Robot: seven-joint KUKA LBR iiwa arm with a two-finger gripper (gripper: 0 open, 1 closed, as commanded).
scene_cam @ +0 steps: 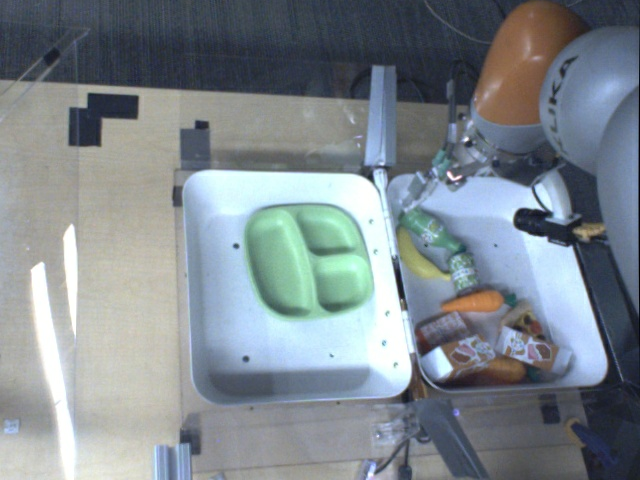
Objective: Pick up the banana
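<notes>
Banana point(418, 259) lies in the right bin point(590, 363), against the wall it shares with the left bin point(200, 298), and a green bottle point(438, 240) rests across it, covering much of its upper side. The tool point(447, 171) hangs above the far left corner of the right bin, near the bottle's top end and apart from the fruit; whether it is apart or together I cannot tell, as it is small and partly hidden by the wrist.

To do this step well, in my judgement, the tool should come down on the bare yellow stretch below the bottle, straddling the fruit across its narrow width. The bin wall sits just beside it, so 1 side has little room, and the bottle could be caught instead.

A carrot point(473, 301) lies nearer the front, with printed packets point(475, 353) beyond it. Their red and white labels are too small to read. A green 3-part tray point(308, 260) sits in the left bin on the surface point(100, 268).
</notes>
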